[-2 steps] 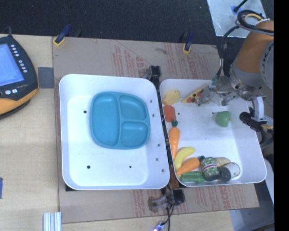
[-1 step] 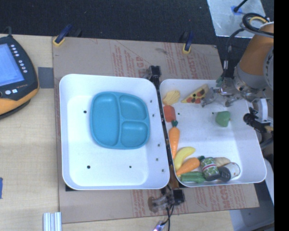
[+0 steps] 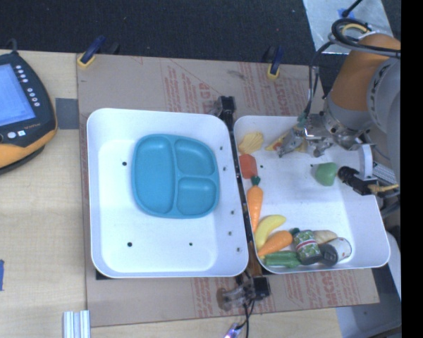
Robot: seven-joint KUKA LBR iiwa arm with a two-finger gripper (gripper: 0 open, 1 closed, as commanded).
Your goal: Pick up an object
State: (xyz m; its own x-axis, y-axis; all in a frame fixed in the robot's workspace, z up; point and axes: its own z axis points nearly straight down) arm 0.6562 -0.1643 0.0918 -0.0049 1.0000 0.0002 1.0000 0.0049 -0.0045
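Note:
My gripper [image 3: 294, 142] hangs low over the back of the right bin [image 3: 363, 252], reaching in from the right below the orange-banded wrist. A small yellow piece [image 3: 274, 145] lies right at its left tip; whether the two touch is unclear. A green toy pepper [image 3: 325, 174] sits just to the gripper's front right. Along the bin's left wall lie a yellow ridged piece [image 3: 250, 142], a red piece [image 3: 248, 165] and a carrot [image 3: 254, 203]. At the front sit a banana [image 3: 269, 225], a second carrot [image 3: 275, 243], a green cucumber [image 3: 282, 260] and a small can [image 3: 311, 246].
The left bin [image 3: 113, 245] holds a blue divided plate [image 3: 176, 174]. A teach pendant [image 3: 14, 111] rests at the bench's far left. Clamps [image 3: 92, 51] grip the cardboard's back edge. The right bin's middle floor [image 3: 296, 196] is bare.

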